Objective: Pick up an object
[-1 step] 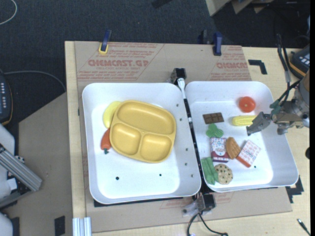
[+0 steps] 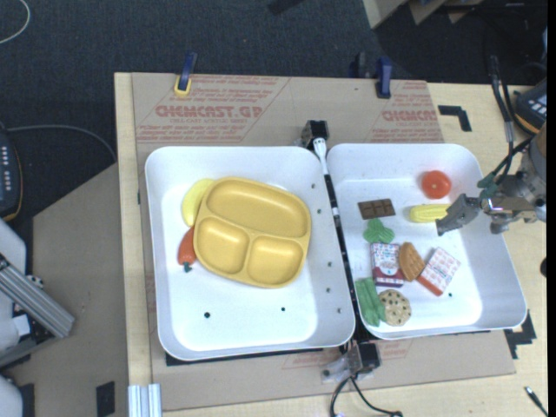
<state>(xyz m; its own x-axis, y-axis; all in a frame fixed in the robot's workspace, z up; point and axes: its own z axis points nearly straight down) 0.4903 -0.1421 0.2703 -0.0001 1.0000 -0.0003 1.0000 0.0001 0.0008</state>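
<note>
Hung low over the right bin [image 2: 499, 272] to reach the toy food; grip of the gripper [image 2: 453, 218] too blurry to tell. Yellow banana [image 2: 427, 213] lay just beside; red tomato [image 2: 436, 182] a bit above.

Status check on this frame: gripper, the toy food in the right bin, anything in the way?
Gripper over right bin, beside yellow banana, nothing seen held. Tomato, chocolate bar, cookie lying loose. Approach unobstructed.
</note>
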